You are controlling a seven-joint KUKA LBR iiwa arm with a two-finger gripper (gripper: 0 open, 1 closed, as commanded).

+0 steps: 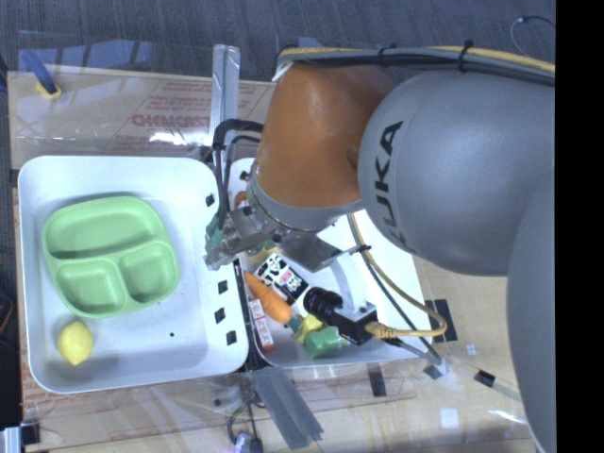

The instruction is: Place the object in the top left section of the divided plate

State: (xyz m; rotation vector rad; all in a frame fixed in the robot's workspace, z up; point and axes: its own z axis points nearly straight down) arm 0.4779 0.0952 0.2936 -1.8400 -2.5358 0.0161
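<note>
Bench: wooden bench [113, 413] under two white bins.
Plate: green divided plate [110, 255] in the left bin [189, 347].
Objects: carrot [268, 300] and other toys in the right bin [283, 359], below the tool.
Tool: tool [229, 239] over the bins' shared edge, grip state unreadable.
Relation: plate lies left of tool, toys just right.

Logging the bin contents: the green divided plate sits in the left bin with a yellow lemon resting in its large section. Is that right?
Not quite. The camera view shows the lemon lying on the left bin's floor, below the green divided plate, not in its large section.
</note>
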